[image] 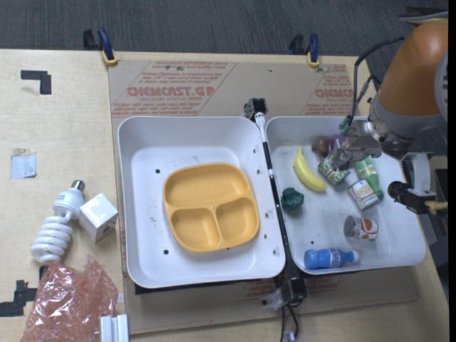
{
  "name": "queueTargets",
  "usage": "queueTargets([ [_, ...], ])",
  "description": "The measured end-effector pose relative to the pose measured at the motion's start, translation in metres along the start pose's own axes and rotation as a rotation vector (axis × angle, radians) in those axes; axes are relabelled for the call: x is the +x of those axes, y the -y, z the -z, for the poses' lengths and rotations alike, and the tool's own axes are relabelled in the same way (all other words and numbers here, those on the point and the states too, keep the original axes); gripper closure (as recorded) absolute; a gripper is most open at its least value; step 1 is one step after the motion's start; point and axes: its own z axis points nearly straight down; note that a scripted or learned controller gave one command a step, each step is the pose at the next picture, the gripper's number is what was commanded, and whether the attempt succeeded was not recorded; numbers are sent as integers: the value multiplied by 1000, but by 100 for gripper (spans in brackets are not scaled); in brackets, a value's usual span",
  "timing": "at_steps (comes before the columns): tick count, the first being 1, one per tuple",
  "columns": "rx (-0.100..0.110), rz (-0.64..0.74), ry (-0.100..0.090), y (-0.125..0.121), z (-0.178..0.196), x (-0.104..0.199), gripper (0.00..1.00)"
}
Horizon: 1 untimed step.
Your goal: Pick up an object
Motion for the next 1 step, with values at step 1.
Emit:
queueTargets([
  [1, -1, -2, 0, 27, -129, -10, 0],
])
